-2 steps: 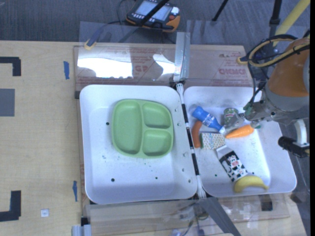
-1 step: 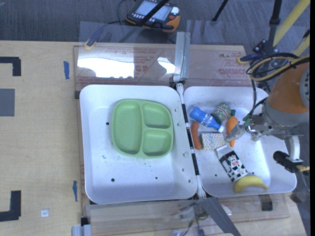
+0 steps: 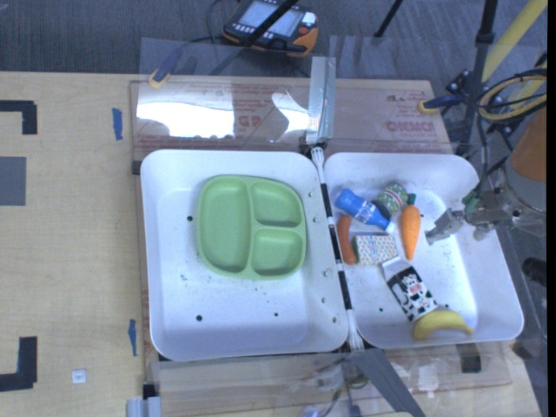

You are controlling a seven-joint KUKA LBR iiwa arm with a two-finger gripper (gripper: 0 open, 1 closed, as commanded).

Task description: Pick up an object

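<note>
The right bin (image 3: 486, 272) holds several items. An orange carrot (image 3: 409, 229) stands on end near the middle, with a blue bottle (image 3: 361, 208) and a small can (image 3: 393, 197) to its upper left. An orange-brown sausage-like piece (image 3: 347, 238) and a speckled box (image 3: 376, 249) lie at the bin's left side. Toward the front are a black-and-white cow-pattern carton (image 3: 412, 293) and a yellow banana (image 3: 442, 323). My gripper (image 3: 448, 225) hangs over the right part of this bin, just right of the carrot and apart from it.
In the left bin (image 3: 165, 259) lies a green divided plate (image 3: 252, 226). A metal divider (image 3: 320, 111) and a clear panel stand behind the bins. Cables and stands crowd the far right. The wooden bench stretches to the left.
</note>
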